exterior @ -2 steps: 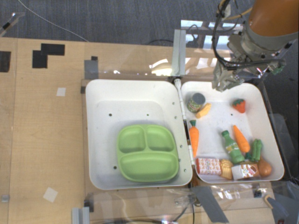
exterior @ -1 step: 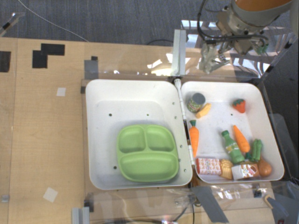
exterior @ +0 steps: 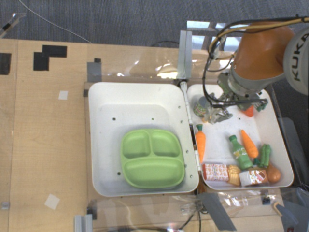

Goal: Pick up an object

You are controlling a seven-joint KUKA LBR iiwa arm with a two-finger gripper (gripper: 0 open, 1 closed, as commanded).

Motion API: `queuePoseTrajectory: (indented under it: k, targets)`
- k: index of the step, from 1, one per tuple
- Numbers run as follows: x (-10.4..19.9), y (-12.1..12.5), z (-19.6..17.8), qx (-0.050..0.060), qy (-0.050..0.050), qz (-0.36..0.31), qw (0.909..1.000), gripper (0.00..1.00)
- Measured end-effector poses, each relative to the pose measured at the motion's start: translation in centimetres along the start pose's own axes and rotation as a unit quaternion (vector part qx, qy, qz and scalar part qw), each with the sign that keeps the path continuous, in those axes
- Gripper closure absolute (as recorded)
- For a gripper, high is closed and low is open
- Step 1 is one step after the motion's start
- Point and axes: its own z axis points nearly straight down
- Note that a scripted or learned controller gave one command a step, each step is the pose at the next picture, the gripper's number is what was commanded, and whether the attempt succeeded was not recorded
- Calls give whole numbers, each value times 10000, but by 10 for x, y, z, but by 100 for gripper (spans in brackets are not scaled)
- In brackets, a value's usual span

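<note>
Left bin point(exterior: 101, 129) with green plate point(exterior: 152, 158), right bin point(exterior: 280, 144) of toy food, claw point(exterior: 217, 111) grip unclear

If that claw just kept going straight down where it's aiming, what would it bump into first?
Probably the small greenish round object at the far end of the right bin; the gripper hangs just beside it. Depth is unclear, so it might meet the bin floor instead.

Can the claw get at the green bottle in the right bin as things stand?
Probably yes: the green bottle lies uncovered below the claw, though the carrot presses against its side, crowding a grasp.

Gripper point(exterior: 218, 114) low in right bin point(exterior: 282, 151)
</note>
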Motion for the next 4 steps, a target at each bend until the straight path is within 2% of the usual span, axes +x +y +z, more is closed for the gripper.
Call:
queuePoseTrajectory:
  k: [1, 2, 3, 4]
  targets:
    - [-59, -1, -141, 76, -120, 332, 9993, 100]
    - [-35, -41, -57, 37, -41, -1393, 9902, 100]
    - [-48, -23, -177, 96, -101, -1328, 9910, 100]
    - [-11, -78, -76, 37, -32, -2520, 9677, 100]
